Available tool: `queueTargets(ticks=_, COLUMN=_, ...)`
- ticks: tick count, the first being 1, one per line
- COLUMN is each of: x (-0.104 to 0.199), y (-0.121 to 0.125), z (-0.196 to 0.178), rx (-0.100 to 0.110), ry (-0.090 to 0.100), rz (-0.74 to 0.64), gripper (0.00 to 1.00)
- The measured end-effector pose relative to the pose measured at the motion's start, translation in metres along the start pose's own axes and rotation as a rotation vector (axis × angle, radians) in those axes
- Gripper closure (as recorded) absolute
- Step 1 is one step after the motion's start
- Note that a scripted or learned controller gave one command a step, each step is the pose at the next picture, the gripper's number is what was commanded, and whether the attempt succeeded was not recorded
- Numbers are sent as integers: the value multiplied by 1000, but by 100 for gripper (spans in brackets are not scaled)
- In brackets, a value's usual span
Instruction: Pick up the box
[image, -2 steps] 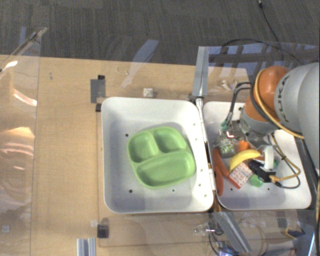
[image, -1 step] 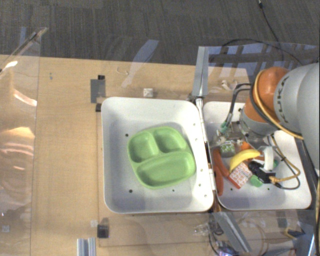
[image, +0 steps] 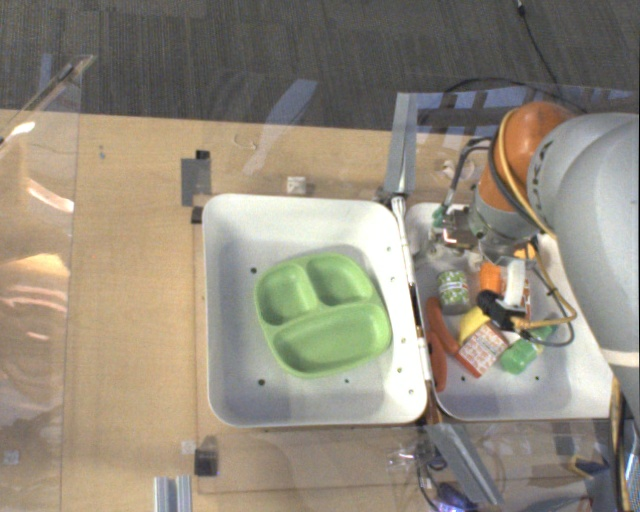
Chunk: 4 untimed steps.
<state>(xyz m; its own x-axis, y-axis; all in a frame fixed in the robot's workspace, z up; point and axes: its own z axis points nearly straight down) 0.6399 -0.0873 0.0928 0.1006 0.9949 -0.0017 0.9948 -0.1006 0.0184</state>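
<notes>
In the right bin (image: 565, 398), toward its near side, the box (image: 483, 348) lies flat and skewed, red and white on top. A yellow piece (image: 472, 322) touches its far edge, a small green block (image: 519, 357) sits just beside it on the right, and a long orange-red piece (image: 438, 342) lies on its left along the bin wall. Farther back stands a small green-and-white can (image: 453, 288). The gripper (image: 466, 236) hangs over the far part of this bin, apart from the box, on the grey arm (image: 590, 200) reaching in from the right; I cannot tell whether it is open or closed. The left bin (image: 230, 300) holds 1 green plate (image: 322, 313) with 3 compartments, lying slightly turned. Both bins rest on the wooden bench (image: 120, 300).
</notes>
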Motion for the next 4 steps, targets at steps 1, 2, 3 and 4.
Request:
queueTargets(ticks=1, x=-1, y=22, z=1, rx=7, ry=-4, rz=-144, gripper=0)
queueTargets(ticks=2, x=3, y=8, z=0, rx=-2, ry=0, rz=70, gripper=0)
queueTargets(ticks=3, x=3, y=8, z=0, rx=-2, ry=0, rz=69, gripper=0)
queueTargets(ticks=4, x=6, y=15, z=0, rx=-1, ry=0, rz=410, gripper=0)
